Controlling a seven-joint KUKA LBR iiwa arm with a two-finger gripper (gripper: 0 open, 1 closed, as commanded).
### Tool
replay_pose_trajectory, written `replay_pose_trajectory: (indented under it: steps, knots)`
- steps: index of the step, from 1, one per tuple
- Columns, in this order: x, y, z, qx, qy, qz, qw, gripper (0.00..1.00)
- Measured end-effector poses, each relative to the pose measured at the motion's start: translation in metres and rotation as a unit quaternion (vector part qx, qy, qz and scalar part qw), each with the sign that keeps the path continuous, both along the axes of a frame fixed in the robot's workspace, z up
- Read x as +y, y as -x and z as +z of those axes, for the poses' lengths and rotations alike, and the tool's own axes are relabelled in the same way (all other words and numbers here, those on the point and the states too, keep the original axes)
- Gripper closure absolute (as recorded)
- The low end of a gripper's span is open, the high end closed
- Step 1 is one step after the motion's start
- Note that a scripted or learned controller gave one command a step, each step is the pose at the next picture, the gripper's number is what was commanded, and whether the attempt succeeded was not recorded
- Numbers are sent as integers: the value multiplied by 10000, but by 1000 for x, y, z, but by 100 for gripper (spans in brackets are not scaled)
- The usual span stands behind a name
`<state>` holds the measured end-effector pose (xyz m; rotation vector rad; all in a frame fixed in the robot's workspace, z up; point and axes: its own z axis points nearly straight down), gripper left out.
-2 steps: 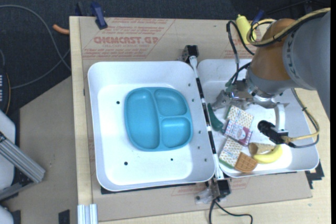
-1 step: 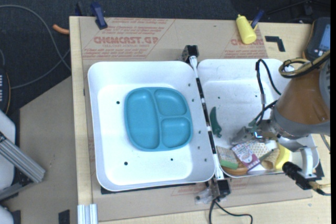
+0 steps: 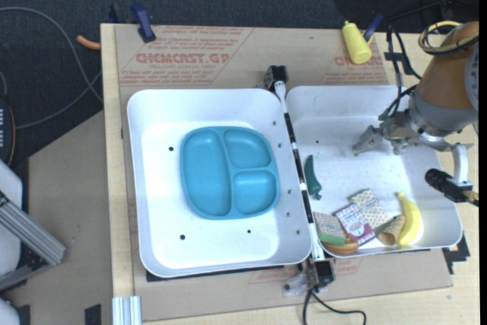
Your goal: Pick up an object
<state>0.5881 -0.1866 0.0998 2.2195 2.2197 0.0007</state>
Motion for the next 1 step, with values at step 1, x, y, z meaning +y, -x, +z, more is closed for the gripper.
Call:
replay_pose_trajectory:
  steps: [1]
  knots:
    - [-23, 110, -16, 21, -6, -10, 10000, 0]
